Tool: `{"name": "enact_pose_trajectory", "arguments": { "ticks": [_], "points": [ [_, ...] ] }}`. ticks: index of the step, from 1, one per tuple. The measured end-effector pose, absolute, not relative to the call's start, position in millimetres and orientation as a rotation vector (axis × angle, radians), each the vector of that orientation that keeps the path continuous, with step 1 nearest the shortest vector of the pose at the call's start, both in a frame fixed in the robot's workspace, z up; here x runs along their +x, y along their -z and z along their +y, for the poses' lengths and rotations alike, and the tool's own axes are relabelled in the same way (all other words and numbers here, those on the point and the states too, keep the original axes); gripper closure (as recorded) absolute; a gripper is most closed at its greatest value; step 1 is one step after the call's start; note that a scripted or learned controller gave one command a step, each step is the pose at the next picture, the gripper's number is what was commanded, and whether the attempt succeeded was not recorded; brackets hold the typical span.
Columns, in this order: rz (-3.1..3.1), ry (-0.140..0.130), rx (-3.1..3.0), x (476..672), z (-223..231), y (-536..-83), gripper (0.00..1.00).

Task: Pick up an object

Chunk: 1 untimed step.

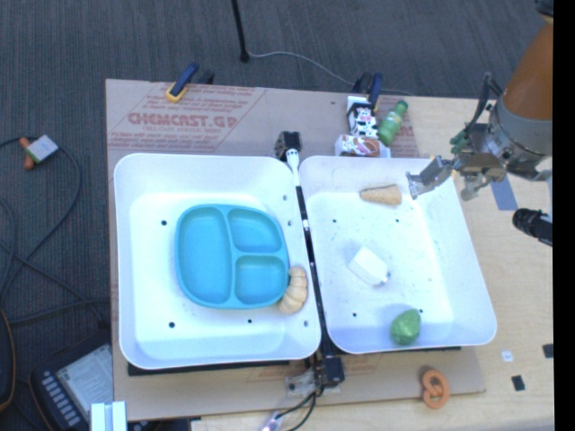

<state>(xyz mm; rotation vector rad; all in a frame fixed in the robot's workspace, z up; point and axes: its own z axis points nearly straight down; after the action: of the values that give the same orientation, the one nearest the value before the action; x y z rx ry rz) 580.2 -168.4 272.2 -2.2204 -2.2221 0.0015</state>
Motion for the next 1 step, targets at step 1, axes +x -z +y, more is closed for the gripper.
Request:
{"name": "enact_pose_trajectory", "arguments": {
  "ticks": [1],
  "points": [
    [-2.218,-0.005,-2.218,571.6,-181.8,-122.7,0.00]
  ]
}}
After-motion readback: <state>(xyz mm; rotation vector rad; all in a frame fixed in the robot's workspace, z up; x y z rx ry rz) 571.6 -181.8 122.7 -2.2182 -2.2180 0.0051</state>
